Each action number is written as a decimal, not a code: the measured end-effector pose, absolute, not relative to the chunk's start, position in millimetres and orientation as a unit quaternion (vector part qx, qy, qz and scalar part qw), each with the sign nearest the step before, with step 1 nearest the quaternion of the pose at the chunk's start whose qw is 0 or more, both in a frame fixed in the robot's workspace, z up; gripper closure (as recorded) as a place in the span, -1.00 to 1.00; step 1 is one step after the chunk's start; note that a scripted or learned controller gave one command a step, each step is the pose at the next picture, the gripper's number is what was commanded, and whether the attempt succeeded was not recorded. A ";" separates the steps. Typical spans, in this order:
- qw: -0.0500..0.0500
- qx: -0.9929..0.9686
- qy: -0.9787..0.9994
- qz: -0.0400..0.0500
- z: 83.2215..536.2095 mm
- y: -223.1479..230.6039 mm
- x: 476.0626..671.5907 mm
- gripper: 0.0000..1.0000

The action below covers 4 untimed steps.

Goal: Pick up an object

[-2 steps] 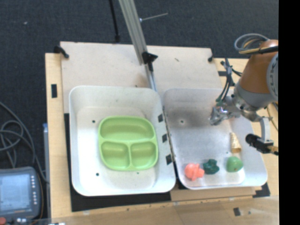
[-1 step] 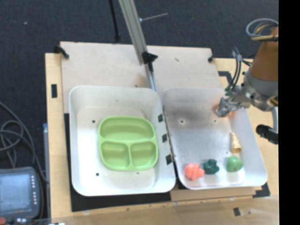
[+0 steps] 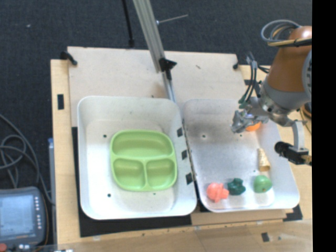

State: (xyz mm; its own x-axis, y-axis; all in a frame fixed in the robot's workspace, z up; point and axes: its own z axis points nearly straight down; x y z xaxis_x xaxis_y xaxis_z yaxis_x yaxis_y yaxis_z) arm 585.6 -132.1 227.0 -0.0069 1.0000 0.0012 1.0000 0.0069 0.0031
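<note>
My gripper hangs over the far part of the right bin, reaching in from the right. A small orange object shows right beside and partly under it; whether it is held I cannot tell. Along the bin's near side lie a pink-red toy, a dark green toy and a light green ball. A tan cone-shaped piece lies near the right wall.
The left bin holds a green divided plate. A slanted metal pole rises from behind the bins' shared wall. A black fitting juts out over the right bin's right edge.
</note>
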 end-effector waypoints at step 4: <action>0.000 0.704 0.710 0.002 247.4 64.8 538.4 1.00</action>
